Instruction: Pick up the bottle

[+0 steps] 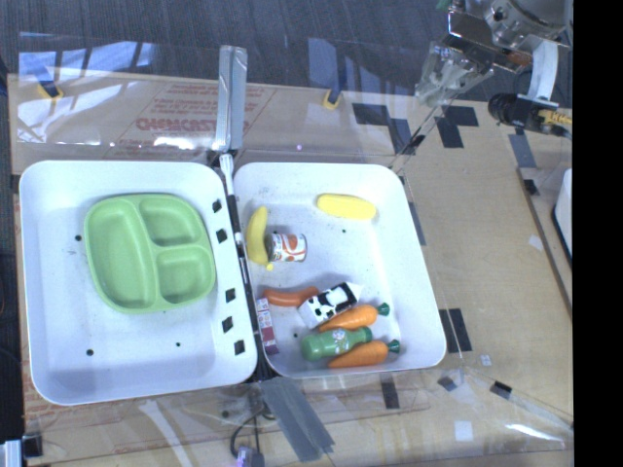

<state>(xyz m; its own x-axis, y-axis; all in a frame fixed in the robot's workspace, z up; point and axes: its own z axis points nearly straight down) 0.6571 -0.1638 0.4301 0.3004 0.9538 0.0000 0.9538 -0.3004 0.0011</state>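
A green bottle [335,342] lies on its side near the front of the right bin [414,261], wedged between two carrots. My gripper [444,78] hangs high at the top right, well beyond the right bin's far corner and far from the bottle. Its translucent fingers point down with nothing between them.
The right bin also holds a banana [257,235], a small can [287,247], a yellow oval piece [346,206], a hot dog [290,297], a black-and-white toy [327,305] and two carrots [362,354]. A green divided plate [149,252] lies in the left bin [49,290].
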